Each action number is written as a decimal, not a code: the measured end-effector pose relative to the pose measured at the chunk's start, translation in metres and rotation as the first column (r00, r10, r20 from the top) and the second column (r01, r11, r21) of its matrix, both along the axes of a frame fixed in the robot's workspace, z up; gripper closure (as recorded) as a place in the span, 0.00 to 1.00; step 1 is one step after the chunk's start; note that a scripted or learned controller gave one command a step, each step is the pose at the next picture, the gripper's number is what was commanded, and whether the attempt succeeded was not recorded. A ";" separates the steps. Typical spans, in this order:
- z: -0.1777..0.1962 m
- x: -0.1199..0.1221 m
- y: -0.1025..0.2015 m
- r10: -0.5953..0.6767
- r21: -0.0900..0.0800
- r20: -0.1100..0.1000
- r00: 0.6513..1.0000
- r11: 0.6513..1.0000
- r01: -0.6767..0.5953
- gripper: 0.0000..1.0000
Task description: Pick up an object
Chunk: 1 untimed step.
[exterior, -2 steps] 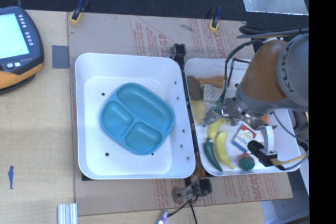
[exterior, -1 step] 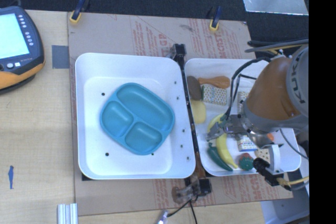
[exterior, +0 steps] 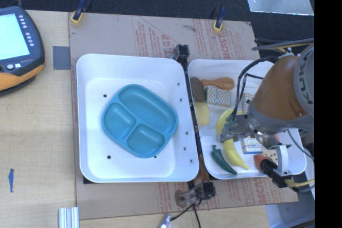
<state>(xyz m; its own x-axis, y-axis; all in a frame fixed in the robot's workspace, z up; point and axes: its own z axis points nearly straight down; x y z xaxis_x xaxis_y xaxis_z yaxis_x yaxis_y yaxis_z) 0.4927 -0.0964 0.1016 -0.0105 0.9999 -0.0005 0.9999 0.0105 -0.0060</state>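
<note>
Pickup not complete: tool (exterior: 231,133) sits low in right white bin (exterior: 209,68), beside curved yellow banana (exterior: 233,152) at bin's 6 o'clock; its grip state cannot be told.

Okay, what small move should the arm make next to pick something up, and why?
Probably lower the tool straight down. It sits over the right bin, right above the yellow banana and beside the green pepper, with nothing visibly held.
</note>
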 end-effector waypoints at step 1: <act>0.090 0.035 0.074 -0.006 0.001 0.002 1.000 1.000 0.006 1.00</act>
